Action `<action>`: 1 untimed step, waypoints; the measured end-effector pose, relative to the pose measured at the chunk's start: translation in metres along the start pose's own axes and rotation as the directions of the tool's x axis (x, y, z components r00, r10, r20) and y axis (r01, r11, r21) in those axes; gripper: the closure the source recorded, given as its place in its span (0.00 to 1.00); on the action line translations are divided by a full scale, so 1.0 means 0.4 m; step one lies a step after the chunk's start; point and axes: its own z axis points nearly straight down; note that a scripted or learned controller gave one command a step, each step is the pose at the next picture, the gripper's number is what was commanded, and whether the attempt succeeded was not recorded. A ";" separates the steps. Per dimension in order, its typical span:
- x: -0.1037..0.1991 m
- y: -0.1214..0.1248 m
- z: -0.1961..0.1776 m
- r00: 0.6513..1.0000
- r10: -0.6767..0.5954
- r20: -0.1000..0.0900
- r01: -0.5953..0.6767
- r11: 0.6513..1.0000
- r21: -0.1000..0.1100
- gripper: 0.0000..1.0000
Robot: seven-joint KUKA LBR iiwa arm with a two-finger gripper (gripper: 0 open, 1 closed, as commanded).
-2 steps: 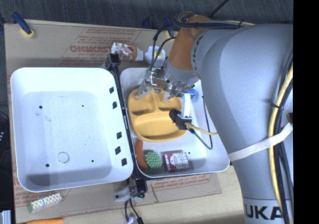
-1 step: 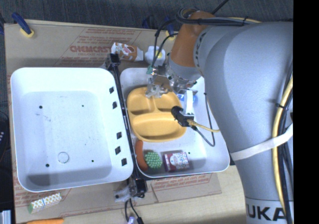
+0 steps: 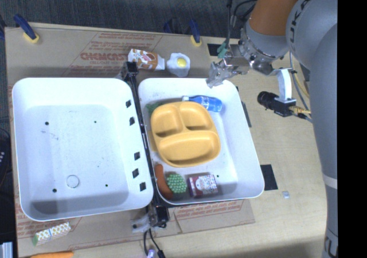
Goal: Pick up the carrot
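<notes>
One fixed camera looks down at a slant from above the near edge of the surface (image 3: 275, 205), taking in both bins (image 3: 23, 136) whole, at middling range.

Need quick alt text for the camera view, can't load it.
The gripper hovers at the right bin's far rim, away from the carrot lying at its near edge beside a yellow divided tray. The left bin sits alongside.

You have a tan bench (image 3: 287, 153) under a printed cardboard sheet (image 3: 109, 45), two white bins (image 3: 34, 96) side by side on it, small carton (image 3: 143, 59) and egg-like toy (image 3: 179, 63) just behind the bins, wrapped packet (image 3: 51, 233) in front of the left bin
</notes>
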 end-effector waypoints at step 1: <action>0.001 0.000 0.002 1.000 0.000 -0.001 0.000 1.000 0.001 0.00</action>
